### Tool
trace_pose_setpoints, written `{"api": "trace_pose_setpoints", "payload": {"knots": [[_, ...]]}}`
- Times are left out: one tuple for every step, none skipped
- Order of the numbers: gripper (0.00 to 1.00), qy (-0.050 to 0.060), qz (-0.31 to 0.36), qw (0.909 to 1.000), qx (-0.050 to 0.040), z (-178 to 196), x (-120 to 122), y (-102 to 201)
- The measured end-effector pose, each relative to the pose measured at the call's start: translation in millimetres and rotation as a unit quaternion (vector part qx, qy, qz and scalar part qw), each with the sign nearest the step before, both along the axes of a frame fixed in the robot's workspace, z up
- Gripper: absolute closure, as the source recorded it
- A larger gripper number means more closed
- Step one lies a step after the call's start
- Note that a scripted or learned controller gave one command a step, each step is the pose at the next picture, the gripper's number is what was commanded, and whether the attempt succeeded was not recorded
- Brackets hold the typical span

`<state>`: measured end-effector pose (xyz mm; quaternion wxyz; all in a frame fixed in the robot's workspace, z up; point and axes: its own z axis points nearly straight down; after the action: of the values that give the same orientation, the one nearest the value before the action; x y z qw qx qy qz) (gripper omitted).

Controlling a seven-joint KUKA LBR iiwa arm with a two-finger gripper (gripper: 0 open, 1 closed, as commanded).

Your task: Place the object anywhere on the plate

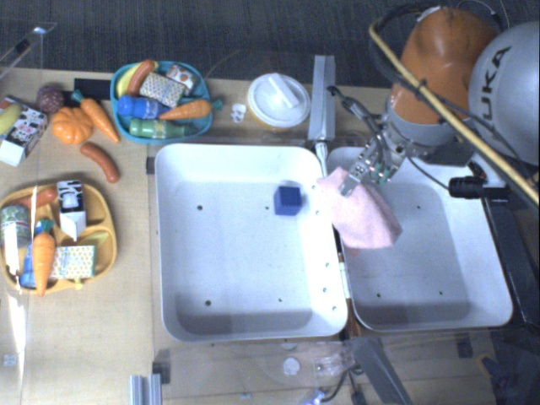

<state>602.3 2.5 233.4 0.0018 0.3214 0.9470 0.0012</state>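
Grey arm with orange band reaching in from two o'clock, gripper low over the upper-left corner of the right bin. Fingers pinched on the top edge of a pink cloth, cloth hanging down toward five o'clock and draping across the seam between the bins, lower part resting on the right bin's floor. Small blue cube alone in the left bin, toward one o'clock from that bin's centre, just at nine o'clock of the cloth and apart from it. Beyond the bins at twelve o'clock, a white round lid. At ten o'clock, a blue bowl of toy food; at nine o'clock, a yellow tray with cartons and a carrot.
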Motion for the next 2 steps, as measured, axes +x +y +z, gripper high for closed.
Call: {"api": "trace_pose_setpoints", "payload": {"knots": [[1.0,0.001,0.2,0.9799,-0.0004,-13,-33,40],[1.0,0.0,0.32,0.9473,-0.0007,-11,-63,81]]}}
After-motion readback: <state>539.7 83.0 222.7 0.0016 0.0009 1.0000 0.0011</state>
